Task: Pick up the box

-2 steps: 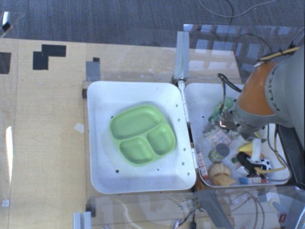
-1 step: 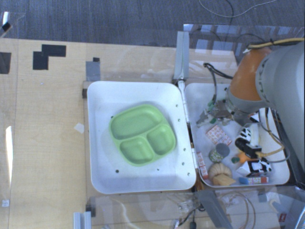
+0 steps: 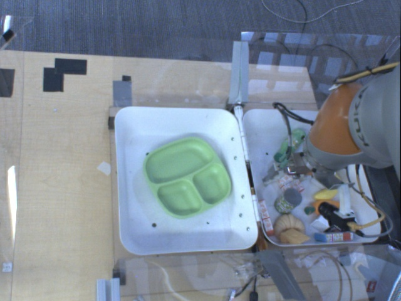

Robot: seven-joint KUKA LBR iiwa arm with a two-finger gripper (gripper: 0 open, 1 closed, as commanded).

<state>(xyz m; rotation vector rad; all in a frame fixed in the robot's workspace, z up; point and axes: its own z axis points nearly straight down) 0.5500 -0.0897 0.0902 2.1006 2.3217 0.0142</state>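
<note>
Camera view, near to far: the right bin (image 3: 270,231) holds clutter, with a flat box (image 3: 266,217) lying along its left wall. The gripper (image 3: 289,167) is lowered over the clutter, its state indeterminable. The left bin (image 3: 125,168) holds a green tray (image 3: 187,176), presumably as drop target.

1. A single camera is fixed above the bench (image 3: 56,187) and looks down at a slant.
2. It stands far enough off to take in both white bins, the left bin (image 3: 128,187) and the right bin (image 3: 255,130), side by side.
3. The arm (image 3: 351,127) enters from the frame's right.
4. Grey carpet (image 3: 125,17), probably floor, fills the top.
</note>
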